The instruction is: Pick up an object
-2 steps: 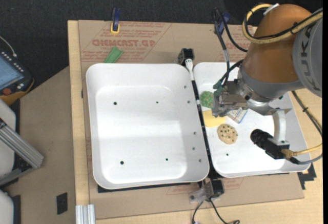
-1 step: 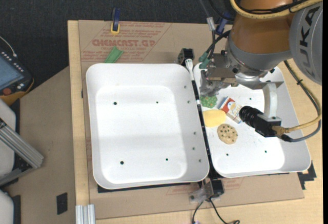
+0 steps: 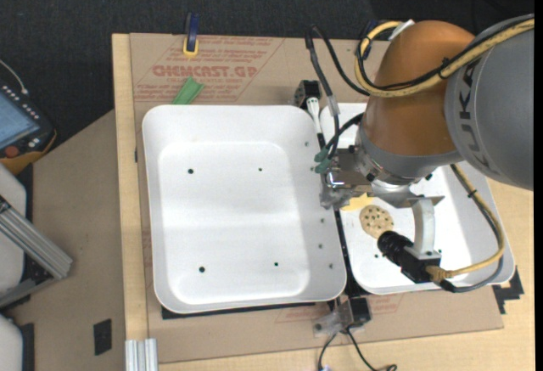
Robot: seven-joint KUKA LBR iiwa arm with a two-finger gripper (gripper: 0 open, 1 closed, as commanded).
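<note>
A round tan disc with dark dots, like a cookie (image 3: 371, 218), lies in the right bin (image 3: 475, 216) near its left wall. My gripper (image 3: 338, 181) hangs just up and left of the disc, above the wall between the two bins. The orange band and grey wrist cover most of it from above. I see nothing held in it. Much of the right bin's floor is hidden under the arm.
The left bin (image 3: 161, 191) is beside the gripper's left. A green strip (image 3: 188, 91) and a blue and yellow clamp (image 3: 192, 36) sit on the cardboard behind the left bin. Cables run along the right bin's back edge.
</note>
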